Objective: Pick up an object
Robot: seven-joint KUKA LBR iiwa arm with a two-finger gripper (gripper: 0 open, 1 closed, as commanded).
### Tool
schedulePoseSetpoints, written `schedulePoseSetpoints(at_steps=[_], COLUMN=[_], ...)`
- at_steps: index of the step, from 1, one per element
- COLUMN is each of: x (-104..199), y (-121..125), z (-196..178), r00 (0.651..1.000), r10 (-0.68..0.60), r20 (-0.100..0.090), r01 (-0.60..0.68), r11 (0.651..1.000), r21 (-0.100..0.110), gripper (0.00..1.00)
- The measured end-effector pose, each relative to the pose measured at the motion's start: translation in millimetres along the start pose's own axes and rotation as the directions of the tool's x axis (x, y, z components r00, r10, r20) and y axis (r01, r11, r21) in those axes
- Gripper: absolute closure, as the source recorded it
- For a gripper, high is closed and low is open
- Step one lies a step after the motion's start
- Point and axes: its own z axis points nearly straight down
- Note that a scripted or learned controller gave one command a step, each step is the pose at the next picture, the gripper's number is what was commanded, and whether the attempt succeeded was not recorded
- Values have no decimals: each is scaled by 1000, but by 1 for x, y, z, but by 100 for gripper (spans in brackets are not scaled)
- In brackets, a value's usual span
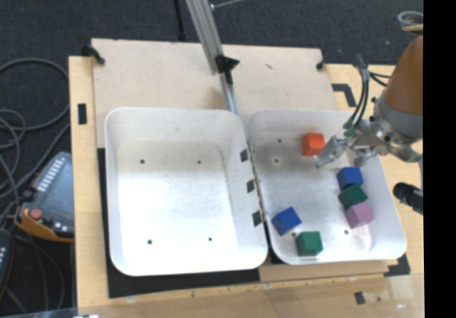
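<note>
The right bin (285, 167) holds several small blocks. An orange block (312, 143) lies near its far side. A blue block (349, 177), a dark green block (353, 196) and a purple block (359, 214) sit in a row by the right wall. Another blue block (286, 220) and a green block (308, 242) lie near the front. My gripper (335, 152) hangs over the right bin, just right of the orange block and above the blue one. I see nothing between its fingers.
The left bin (178, 188) stands beside the right one. A slanted aluminium post (203, 17) rises from the bench behind the bins. Cables and a pendant (50, 195) lie on the floor at the left.
</note>
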Motion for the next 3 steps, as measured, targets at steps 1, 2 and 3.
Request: schedulePoseSetpoints(at_steps=[1,2,3], x=[-24,-18,-50], y=[51,114,111], z=[112,145,144], r00=[1000,1000,1000], r10=[-6,-10,-4], r20=[1,2,2], r01=[6,10,4], r11=[1000,1000,1000], r21=[6,-3,0], gripper=[0,0,0])
